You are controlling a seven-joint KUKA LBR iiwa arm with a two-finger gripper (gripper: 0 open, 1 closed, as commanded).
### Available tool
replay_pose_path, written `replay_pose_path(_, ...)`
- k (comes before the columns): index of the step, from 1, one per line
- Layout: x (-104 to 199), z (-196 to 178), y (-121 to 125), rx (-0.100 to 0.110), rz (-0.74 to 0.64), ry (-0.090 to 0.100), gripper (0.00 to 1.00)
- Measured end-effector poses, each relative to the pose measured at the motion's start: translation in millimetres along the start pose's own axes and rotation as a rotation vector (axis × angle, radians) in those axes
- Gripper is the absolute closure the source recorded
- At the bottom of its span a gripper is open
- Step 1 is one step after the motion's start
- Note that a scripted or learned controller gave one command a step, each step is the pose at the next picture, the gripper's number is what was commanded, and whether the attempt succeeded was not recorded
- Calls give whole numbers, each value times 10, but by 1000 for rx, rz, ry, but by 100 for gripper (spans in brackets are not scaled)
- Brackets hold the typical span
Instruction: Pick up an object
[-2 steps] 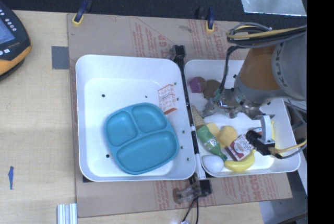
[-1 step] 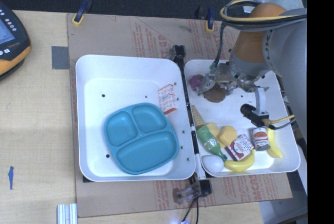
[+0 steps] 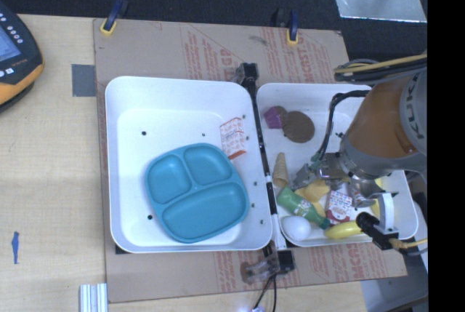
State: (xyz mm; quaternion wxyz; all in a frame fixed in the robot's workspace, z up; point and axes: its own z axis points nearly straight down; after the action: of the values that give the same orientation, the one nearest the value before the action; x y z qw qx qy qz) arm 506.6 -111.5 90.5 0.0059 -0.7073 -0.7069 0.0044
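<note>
The arm reaches in from 3 o'clock and hangs low over the right bin, its end effector down among a crowded heap at the bin's 6 o'clock side. Whether the end effector is apart, together or clamped on anything, I cannot tell.

Packed around it are a green bottle, a white egg-shaped thing, a yellow banana-like piece, a red-and-white packet and a tan cone. Toward 12 o'clock lie a brown disc and a small purple piece, well apart from the heap.

The left bin holds a blue divided plate, with a small red-and-white packet just beside it at 1 o'clock. An orange and grey device sits on the table at 10 o'clock.
</note>
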Motion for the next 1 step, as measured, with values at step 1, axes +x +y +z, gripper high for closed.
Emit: replay_pose_path(1,4,-111,56,-8,-6,-2,100)
